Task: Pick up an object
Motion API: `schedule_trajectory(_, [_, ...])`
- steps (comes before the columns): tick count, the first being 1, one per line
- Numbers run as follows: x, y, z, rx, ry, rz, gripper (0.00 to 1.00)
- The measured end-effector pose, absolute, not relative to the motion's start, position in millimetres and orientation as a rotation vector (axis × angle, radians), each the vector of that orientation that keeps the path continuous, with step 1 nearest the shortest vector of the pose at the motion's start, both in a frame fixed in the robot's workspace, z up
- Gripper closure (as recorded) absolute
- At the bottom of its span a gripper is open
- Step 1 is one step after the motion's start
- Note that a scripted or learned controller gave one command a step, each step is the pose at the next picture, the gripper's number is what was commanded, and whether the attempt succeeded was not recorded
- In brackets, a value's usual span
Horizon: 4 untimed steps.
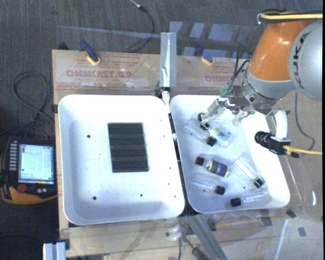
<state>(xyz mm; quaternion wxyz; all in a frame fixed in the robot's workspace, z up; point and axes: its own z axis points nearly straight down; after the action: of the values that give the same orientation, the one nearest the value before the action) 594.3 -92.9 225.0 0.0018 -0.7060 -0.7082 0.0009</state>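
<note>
My gripper point(225, 116) hangs over the back part of the right bin point(279, 195), its two fingers spread apart and open with nothing between them. Just below it lie a clear vial with a blue mark point(223, 138) and a black-capped vial point(210, 140). Further forward in the same bin are a dark vial with a yellow label point(218, 168), a small black cap point(200, 160), and several clear tubes with black caps, one at the front point(244, 200) and one at the right point(251, 176). The orange wrist band point(273, 50) rises behind the gripper.
A black ridged rectangular pad point(128, 147) lies in the middle of the left bin point(76, 199). A raised divider point(174, 145) separates the two bins. A teach pendant point(28, 168) sits left of the bench. A yellow cable point(306, 153) runs off to the right.
</note>
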Motion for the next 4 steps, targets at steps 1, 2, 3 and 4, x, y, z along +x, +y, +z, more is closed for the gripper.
schedule_trajectory(1, [565.5, -115, 95, -2.107, -2.327, 0.001, 0.0])
schedule_trajectory(2, [662.3, -126, 89, -2.058, -2.386, -0.006, 0.0])
schedule_trajectory(3, [660.3, -126, 99, -2.049, -2.378, 0.004, 1.0])
schedule_trajectory(4, [668.6, -104, 198, -2.116, -2.322, 0.003, 1.0])
